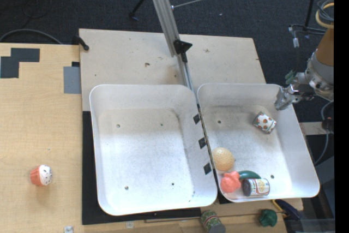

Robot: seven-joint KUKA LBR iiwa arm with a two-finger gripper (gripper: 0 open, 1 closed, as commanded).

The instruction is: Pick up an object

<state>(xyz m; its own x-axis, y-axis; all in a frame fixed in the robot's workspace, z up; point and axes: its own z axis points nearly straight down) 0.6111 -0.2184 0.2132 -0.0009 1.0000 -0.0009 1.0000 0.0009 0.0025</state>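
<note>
Two bins sit on the table; the jaws (284, 96), their state unclear, hover at the right bin's (305, 158) rim near a small patterned cube (264, 122), probably light and best grasped across flat sides.

A small red-and-white toy (41, 175) lies on the wooden bench (32, 123), left of the bins.

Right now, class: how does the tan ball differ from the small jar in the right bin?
The tan ball is round and plain; the small jar is cylindrical, labelled, dark-capped and lying on its side. The ball sits by the divider, the jar nearer the front rim. Both lie in the right bin.
</note>
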